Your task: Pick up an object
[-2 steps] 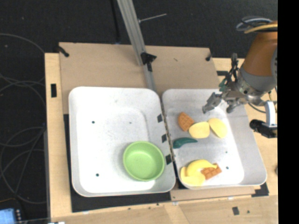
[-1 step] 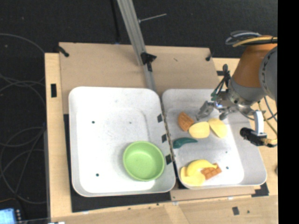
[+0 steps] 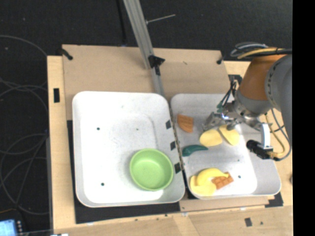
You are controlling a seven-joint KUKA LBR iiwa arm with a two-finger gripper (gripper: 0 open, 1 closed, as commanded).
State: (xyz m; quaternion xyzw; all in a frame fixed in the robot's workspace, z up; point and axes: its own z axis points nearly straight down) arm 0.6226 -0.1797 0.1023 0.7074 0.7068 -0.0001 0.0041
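The gripper [image 3: 222,122] hangs low over the right bin [image 3: 197,104], just above two pale yellow pieces [image 3: 219,136]; its fingers are too blurred to tell how they stand. A green bowl [image 3: 151,168] sits in the left bin [image 3: 98,112]. The tan bench [image 3: 108,68] meets dark floor [image 3: 49,14] strewn with cables [image 3: 19,132].

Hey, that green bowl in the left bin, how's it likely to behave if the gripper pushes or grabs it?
The green bowl sits upright and looks like thin plastic, so it is probably light and stiff. Its smooth, rounded wall may slip from a side grasp; the rim seems the safer hold. Pushed, it would likely slide across the left bin rather than tip.
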